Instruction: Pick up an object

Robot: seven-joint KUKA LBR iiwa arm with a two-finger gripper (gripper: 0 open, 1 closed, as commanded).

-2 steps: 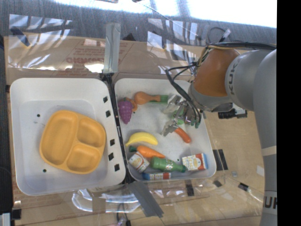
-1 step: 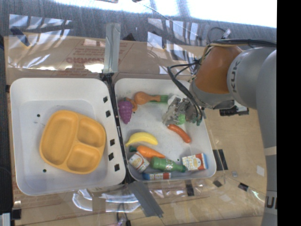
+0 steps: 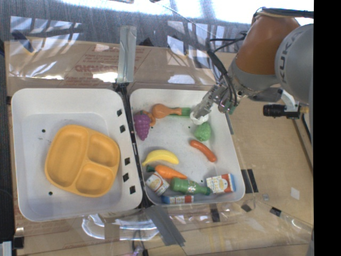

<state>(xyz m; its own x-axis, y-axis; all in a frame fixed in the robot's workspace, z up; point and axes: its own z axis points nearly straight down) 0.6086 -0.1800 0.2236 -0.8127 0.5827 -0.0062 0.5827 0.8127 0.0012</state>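
The claw (image 3: 201, 114) hangs low in the right bin (image 3: 232, 159), prob. to grab the green toy (image 3: 203, 132) just under it. Can't tell if it's spread or pinching. Same bin has a banana (image 3: 160, 157), grapes (image 3: 141, 125), a carrot (image 3: 170, 172), etc. The left bin (image 3: 26, 111) holds a yellow tray (image 3: 81, 160).

The scene is brightly and evenly lit from above, with strong white glare on the clear plastic sheeting (image 3: 176, 63) along the far side of the bench and on the strip (image 3: 106, 228) at the near edge. Both white bins (image 3: 26, 111) look slightly washed out, and shadows under the objects are soft and short. Focus is moderately soft throughout, blurring fine detail.
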